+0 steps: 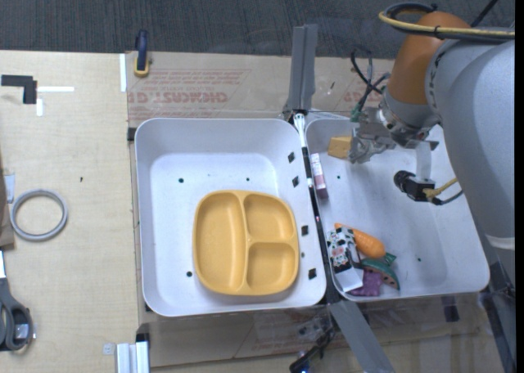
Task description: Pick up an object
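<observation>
My gripper (360, 150) hangs low over the far end of the right bin (442, 257), beside a tan block (340, 147) that lies just to its left. I cannot make out whether anything sits between its fingers. Near that bin's front left corner lies a pile of small items: an orange carrot-like piece (368, 243), a black-and-white patterned object (339, 249), a purple piece (372, 283) and a green piece (383, 262). A slim pink and white tube (318, 177) rests against the bin's left wall.
A yellow divided plate (246, 242) lies in the left bin (164, 199). A grey tape ring (37, 214) and scissors (15, 324) sit on the bench at the left. The arm's grey body (483, 142) covers the right bin's right side.
</observation>
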